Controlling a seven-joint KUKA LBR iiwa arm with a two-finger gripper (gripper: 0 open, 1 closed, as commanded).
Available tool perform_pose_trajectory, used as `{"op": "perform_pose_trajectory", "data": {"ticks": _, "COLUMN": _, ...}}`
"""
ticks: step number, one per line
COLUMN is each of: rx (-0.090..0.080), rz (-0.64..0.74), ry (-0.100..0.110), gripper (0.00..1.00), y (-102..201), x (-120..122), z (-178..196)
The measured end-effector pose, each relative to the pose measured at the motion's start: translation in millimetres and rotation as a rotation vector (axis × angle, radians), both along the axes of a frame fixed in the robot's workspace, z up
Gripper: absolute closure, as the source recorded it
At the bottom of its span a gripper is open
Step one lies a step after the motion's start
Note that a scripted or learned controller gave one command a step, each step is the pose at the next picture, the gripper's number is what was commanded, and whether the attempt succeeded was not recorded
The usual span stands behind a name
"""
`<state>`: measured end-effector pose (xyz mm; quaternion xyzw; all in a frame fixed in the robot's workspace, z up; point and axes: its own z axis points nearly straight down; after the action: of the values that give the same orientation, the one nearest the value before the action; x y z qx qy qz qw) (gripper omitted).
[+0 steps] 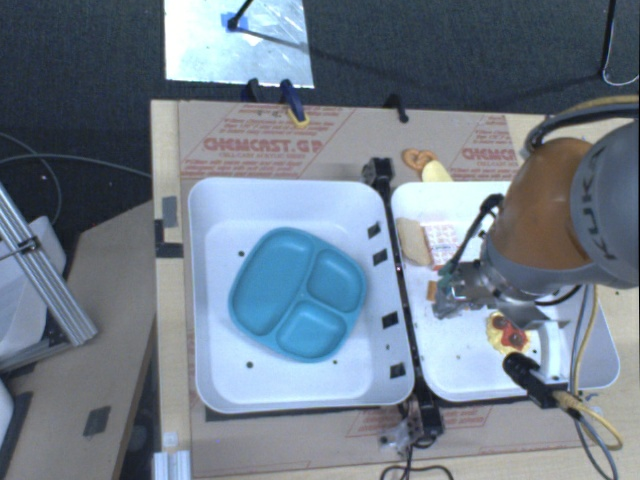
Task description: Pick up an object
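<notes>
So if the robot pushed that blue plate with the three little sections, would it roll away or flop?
Probably neither. The blue plate lies flat on the floor of the left bin, so it would likely slide rather than roll or tip. Its smooth, moulded dividers suggest stiff plastic, so it shouldn't flop. It looks shallow and thin, so probably light, and its low rim may be awkward to pinch.

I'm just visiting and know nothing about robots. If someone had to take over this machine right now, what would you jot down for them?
Gripper: low over the right bin; whether it holds anything can't be seen.
Right bin: a tan piece, a printed card, and a yellow and red item beside the arm.
Left bin: a blue divided plate.
Done: nothing visibly lifted.
Left: grasp one object and raise it.
</notes>
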<state>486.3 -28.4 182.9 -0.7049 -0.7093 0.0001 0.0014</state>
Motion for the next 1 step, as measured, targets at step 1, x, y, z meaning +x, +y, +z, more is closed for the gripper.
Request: {"op": "perform_pose_trajectory", "data": {"ticks": 1, "rx": 0.001, "rz": 0.004, "ry": -0.011, "gripper": 1.0, "y": 45.3, "x": 2.0, "z": 63.6}}
